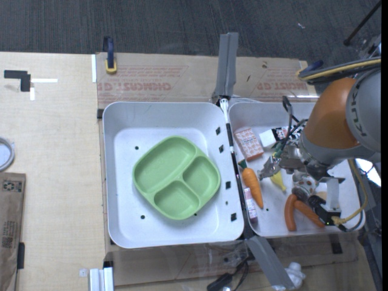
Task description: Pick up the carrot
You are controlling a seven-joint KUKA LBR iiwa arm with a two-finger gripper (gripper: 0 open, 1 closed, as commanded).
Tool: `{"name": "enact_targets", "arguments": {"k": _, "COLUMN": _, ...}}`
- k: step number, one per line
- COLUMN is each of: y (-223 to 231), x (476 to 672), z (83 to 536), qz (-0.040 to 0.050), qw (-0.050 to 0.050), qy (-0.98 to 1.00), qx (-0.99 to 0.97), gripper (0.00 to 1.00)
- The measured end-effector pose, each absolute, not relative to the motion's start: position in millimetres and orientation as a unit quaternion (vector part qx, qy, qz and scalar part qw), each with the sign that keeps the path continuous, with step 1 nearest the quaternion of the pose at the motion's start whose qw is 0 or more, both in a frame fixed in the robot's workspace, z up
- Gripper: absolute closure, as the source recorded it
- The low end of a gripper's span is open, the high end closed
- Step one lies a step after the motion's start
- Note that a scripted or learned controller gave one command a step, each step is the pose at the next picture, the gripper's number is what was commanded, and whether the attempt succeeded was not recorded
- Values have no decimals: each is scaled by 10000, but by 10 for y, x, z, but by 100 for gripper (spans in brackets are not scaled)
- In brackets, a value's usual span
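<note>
The carrot (252,187) is orange and lies along the left wall of the right bin (273,228), its thin end pointing toward the front edge. My gripper (271,167) hangs low over the right bin, just right of the carrot's thick end, with a small gap between them. Nothing shows as held. The grey arm with its orange band (332,115) reaches in from the right and hides part of the bin's back right.
A green divided plate (176,177) lies in the left bin (115,162). The right bin also holds a pink box (248,143), a small yellow item (278,181) under the gripper and two reddish-orange sausage-like pieces (291,212) near the front right.
</note>
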State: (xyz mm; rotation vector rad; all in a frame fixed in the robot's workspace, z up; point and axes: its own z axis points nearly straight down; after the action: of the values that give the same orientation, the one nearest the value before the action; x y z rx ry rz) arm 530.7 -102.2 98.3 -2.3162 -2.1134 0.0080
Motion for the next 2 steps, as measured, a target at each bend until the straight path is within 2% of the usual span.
{"name": "enact_targets", "arguments": {"k": 1, "y": -958, "x": 4767, "z": 888, "qz": 15, "qw": 25, "qy": -7321, "qx": -6812, "gripper": 0}}
{"name": "enact_targets", "arguments": {"k": 2, "y": -976, "x": 5215, "z": 892, "qz": 11, "qw": 12, "qy": -7945, "qx": -6073, "gripper": 0}}
